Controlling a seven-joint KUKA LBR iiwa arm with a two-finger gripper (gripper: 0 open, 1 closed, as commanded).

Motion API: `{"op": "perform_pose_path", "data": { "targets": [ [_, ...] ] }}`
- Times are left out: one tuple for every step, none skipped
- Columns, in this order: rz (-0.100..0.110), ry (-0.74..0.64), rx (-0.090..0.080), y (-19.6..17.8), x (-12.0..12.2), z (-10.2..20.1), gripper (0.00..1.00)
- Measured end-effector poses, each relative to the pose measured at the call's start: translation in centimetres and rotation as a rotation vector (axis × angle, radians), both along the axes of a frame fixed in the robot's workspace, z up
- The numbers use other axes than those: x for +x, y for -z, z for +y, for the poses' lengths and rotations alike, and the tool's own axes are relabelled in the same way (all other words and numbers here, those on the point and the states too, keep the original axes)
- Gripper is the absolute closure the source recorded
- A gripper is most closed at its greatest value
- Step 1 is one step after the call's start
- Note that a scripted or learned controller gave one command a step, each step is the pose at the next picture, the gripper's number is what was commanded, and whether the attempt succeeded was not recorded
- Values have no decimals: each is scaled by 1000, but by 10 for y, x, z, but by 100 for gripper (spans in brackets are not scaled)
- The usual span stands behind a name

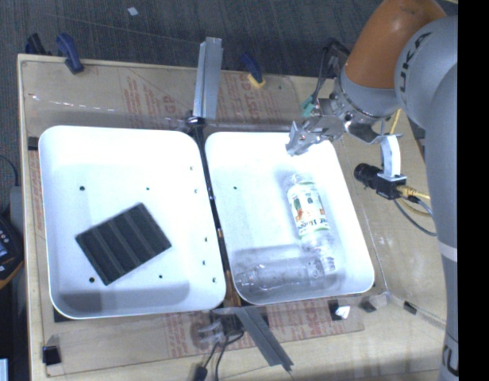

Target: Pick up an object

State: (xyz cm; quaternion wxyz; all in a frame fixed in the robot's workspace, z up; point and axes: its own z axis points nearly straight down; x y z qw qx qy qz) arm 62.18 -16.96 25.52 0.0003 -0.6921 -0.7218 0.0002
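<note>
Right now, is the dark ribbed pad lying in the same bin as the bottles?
No, the pad lies in the left bin; both bottles lie in the right bin.

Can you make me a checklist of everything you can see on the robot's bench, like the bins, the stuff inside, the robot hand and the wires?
Surface: wooden bench bearing two white bins, the left bin and the right bin, side by side.
Job's things: labelled bottle and clear bottle lying in the right bin; dark ribbed pad lying flat in the left bin.
Clutter: blue clamps on the bench's far edge.
Grippers: gripper over the right bin's far edge, above the labelled bottle, holding nothing seen.
Cables: wires beside the arm; a cable at the near edge.
Surroundings: dark floor.
</note>
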Motion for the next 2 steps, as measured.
{"op": "perform_pose_path", "data": {
  "targets": [
    [3,-136,1,140,-3,-40,0],
    [2,-77,1,126,-55,-40,0]
  ]
}}
